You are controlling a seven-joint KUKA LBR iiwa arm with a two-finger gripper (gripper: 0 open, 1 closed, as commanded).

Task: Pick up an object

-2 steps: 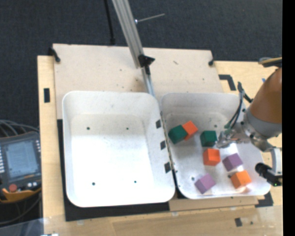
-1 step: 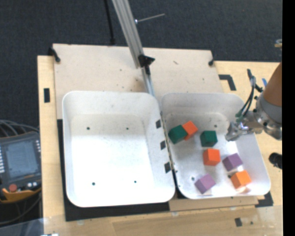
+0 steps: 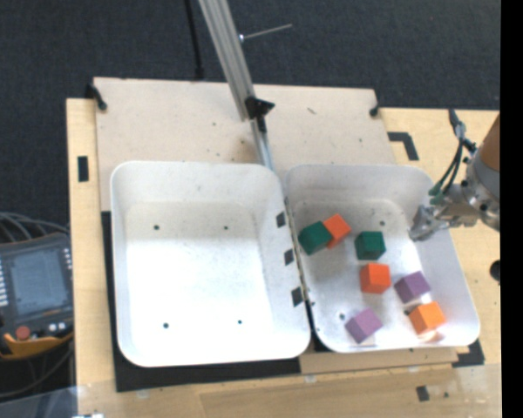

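Several small blocks lie in the right bin [image 3: 331,181]. A green block [image 3: 314,237] touches an orange block [image 3: 337,228] near the bin's left wall. Another green block [image 3: 370,245] and an orange block [image 3: 375,277] sit mid-bin. Toward the front lie a purple block [image 3: 411,286], an orange block [image 3: 428,317] and a second purple block [image 3: 363,325]. My gripper [image 3: 422,225] hangs over the bin's right side, right of the second green block and apart from all the blocks. The arm's orange band [image 3: 491,146] shows at the right edge.
The left bin [image 3: 200,259] sits beside the right one, sharing a raised middle wall. A slanted metal pole [image 3: 231,55] rises behind the bins. A teach pendant [image 3: 30,286] lies off the bench at the left.
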